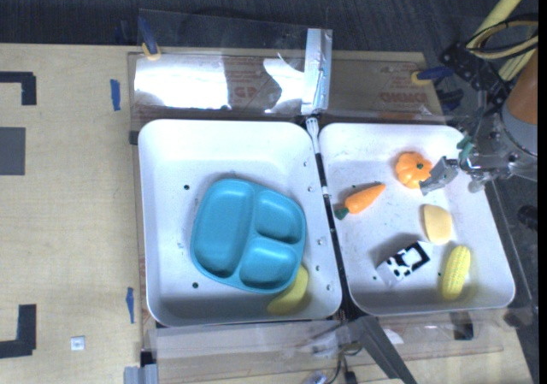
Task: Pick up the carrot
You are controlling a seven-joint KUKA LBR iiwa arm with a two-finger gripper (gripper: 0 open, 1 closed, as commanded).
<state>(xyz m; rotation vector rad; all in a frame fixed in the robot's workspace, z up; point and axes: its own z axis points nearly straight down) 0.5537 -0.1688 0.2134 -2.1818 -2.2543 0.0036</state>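
The carrot (363,198), orange with a green stem end, lies tilted on the floor of the right bin (487,288), close to the divider between the bins. My gripper (456,179) hangs over the right bin's upper right part, to the right of the carrot and well apart from it. Its two fingers stand open with nothing between them. One fingertip (438,178) sits just beside a small orange pumpkin-like toy (412,167).
The right bin also holds a pale yellow piece (437,223), a corn cob (455,271) and a black-and-white toy (404,261). In the left bin (162,160) lie a blue divided plate (248,234) and a yellow toy (293,292).
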